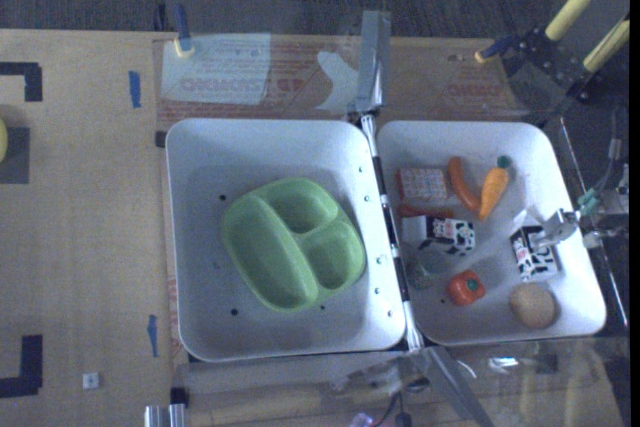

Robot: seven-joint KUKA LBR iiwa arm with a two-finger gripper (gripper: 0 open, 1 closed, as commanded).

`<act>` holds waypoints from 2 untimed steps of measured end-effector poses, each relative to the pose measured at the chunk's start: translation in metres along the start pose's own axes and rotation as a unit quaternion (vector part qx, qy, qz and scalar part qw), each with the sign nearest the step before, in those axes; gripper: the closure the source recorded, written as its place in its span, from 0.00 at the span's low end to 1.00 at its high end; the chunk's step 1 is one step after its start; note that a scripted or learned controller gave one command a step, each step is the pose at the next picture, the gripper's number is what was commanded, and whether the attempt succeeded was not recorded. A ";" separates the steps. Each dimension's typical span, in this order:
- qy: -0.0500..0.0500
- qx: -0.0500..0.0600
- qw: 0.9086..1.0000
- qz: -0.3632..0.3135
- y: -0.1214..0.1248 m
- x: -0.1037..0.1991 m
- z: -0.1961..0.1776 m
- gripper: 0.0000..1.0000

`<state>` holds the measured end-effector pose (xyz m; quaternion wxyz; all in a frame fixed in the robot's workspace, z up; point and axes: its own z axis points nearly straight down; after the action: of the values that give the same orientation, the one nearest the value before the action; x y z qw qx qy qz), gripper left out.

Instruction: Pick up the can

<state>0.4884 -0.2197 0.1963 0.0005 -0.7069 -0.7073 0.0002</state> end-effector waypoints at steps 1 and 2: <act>-0.001 -0.002 1.000 -0.029 -0.008 -0.004 -0.020 0.00; -0.001 -0.002 1.000 -0.028 -0.008 -0.004 -0.075 0.00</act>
<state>0.4807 -0.2237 0.2715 -0.0015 -0.6870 -0.7266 -0.0002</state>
